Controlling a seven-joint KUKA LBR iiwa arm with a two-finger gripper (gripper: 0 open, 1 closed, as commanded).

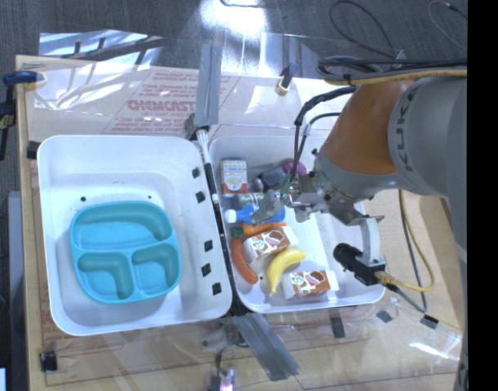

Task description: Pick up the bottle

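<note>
Looking down at a slant on the bench, at two white bins side by side. Starting in the left bin (53, 218): holding a blue tray (122, 251), flat on the floor, divided into three compartments. Across the divider now to the right bin (350, 300), and crowded in there.

Reaching in from the right with the grey arm (432, 129), orange band (363, 137) bulging above the wrist. Down low with the gripper (271, 204), near the middle of the right bin, right in among the clutter. Open or closed? Cannot tell from up here, too dark and tangled at the tip.

Spotting the bottle (245, 213) just left of the gripper: blue, lying low near the bin's left wall. Touching the tip or only beside it? Cannot tell.

Further back along that left wall, a small carton (234, 175). Behind the gripper, something purple (292, 168), partly hidden. Nearer the front, just below the bottle, a printed packet (269, 239). Then a banana (281, 265) curving across the front half, with an orange stick (243, 263) beside it along the left wall. Tucked against the banana's right side, a second packet (308, 283). Trailing off the wrist, a yellow cable (412, 283) looping out past the bin's right rim.
</note>
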